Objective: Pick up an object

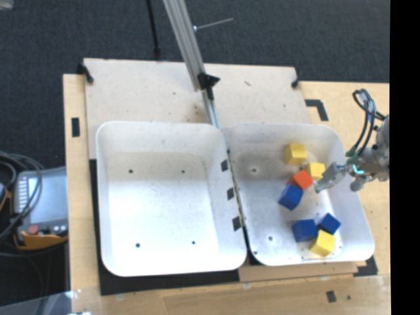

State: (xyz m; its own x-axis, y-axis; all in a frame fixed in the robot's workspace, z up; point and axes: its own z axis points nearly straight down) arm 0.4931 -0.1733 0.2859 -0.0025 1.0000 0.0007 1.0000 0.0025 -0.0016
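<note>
Several small blocks lie in the right bin point(262, 149). A yellow block point(296, 153) and a second yellow block point(316, 170) lie toward the back, with an orange block point(302, 179) and a blue block point(290, 196) just in front of them. Near the front right corner, two blue blocks point(304, 230) point(329, 224) and a yellow one point(323, 243) cluster together. My gripper point(341, 179) hangs over the bin's right side, open, its left finger point(325, 180) close beside the second yellow block. I see nothing between the fingers.
The left bin point(164, 195) sits beside the right one, with a shared dividing rim point(231, 189). A slanted metal rail point(187, 38) rises from behind the bins. Cables point(364, 104) hang at the far right near the arm.
</note>
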